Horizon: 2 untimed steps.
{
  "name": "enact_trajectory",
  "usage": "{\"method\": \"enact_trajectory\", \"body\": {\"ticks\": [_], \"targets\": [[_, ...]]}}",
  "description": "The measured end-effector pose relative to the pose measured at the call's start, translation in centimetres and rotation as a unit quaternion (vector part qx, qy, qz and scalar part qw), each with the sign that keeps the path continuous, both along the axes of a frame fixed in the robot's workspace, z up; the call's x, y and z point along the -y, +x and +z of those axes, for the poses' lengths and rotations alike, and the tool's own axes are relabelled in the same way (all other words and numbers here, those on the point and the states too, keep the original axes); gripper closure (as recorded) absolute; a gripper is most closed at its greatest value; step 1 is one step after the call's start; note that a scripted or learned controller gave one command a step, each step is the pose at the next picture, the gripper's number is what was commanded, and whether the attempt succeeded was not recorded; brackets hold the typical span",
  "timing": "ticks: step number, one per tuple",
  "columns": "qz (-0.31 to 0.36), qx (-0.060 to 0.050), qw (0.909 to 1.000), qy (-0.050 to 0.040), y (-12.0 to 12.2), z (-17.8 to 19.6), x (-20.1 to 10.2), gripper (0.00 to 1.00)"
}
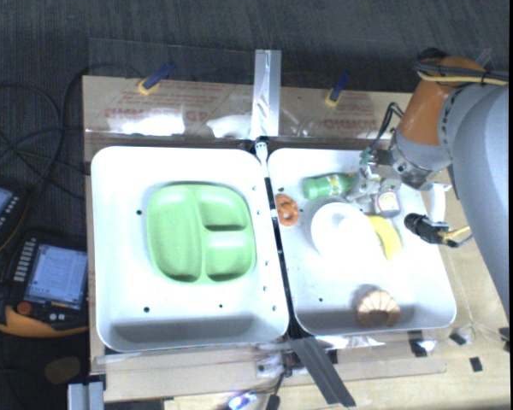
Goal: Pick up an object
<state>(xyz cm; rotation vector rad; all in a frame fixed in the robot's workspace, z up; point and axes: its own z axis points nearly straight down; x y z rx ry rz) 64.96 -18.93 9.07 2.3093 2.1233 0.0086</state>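
White bins sit side by side on a bench, seen from above. The arm (462,135), grey with an orange band, reaches in from the right, and its gripper (374,176) hangs low over the top of the right bin (427,310). I cannot tell whether it is gripping anything, so the pick looks unfinished; nothing is seen lifted clear.

Just beside the gripper lies a green bottle (327,184) on its side, the likeliest target. Close below are a white bowl (340,229) and a yellow banana (386,236), crowding that corner. An orange piece (285,210) rests by the divider, and a tan shell-shaped thing (376,307) lies near the front edge. The left bin (120,314) holds a green divided tray (202,232), well apart.
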Motion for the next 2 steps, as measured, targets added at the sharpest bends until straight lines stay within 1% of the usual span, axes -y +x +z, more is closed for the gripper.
{"method": "enact_trajectory", "body": {"ticks": [1,2], "targets": [[0.009,-0.001,0.9999,0.0107,0.4,0.0,-1.7,0.0],[0.062,0.0,0.9979,0.0164,-2.1,0.0,-1.1,0.0]]}}
